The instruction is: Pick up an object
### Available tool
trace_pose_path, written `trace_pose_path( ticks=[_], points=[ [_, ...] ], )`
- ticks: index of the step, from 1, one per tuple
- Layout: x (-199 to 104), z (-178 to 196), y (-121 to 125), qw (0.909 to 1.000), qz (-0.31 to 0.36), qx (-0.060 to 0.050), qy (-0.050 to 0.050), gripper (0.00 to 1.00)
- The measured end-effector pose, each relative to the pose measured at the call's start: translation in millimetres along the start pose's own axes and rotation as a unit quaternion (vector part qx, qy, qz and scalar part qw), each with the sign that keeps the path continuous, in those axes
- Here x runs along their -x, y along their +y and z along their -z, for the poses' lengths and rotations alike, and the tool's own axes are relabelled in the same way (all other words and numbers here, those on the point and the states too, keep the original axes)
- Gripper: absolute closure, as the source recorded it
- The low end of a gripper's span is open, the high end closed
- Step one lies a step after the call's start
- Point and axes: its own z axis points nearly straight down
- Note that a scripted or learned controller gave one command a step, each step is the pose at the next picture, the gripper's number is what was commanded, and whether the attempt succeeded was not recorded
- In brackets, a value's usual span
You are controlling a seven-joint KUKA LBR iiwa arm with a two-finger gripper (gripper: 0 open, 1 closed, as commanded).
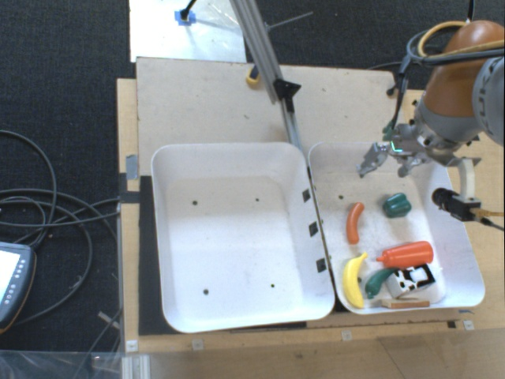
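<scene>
My gripper (388,162) hangs over the upper part of the right bin (335,164), its fingers spread open with nothing between them. Below it lie a green pepper-like piece (397,205) and an orange sausage-shaped piece (354,223). Farther toward the bin's front corner sit a red-orange bottle (407,253), a yellow banana (353,280), a dark green piece (379,280), a black-and-white box (413,279) and a thin brown stick (406,303). The gripper touches none of them.
The left bin (229,235) lies beside the right one, sharing a ridge with black clips (313,229). A grey metal pole (264,50) slants across the board behind the bins. Cables and a tablet (12,279) lie on the floor at left.
</scene>
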Motion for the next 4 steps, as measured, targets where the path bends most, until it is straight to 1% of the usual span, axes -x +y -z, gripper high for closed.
trace_pose_path(
  ticks=[1, 2, 3, 4],
  points=[
    [0, 3, 1, 1.0, 0.0, 0.002, 0.0, 0.0],
    [-7, -43, -3, 1.0, 0.0, 0.0, 0.0, 0.0],
    [-10, -105, 0, 1.0, 0.0, -0.001, 0.0, 0.0],
    [-9, -104, 0, 1.0, -0.001, 0.001, 0.0, 0.0]
  ],
)
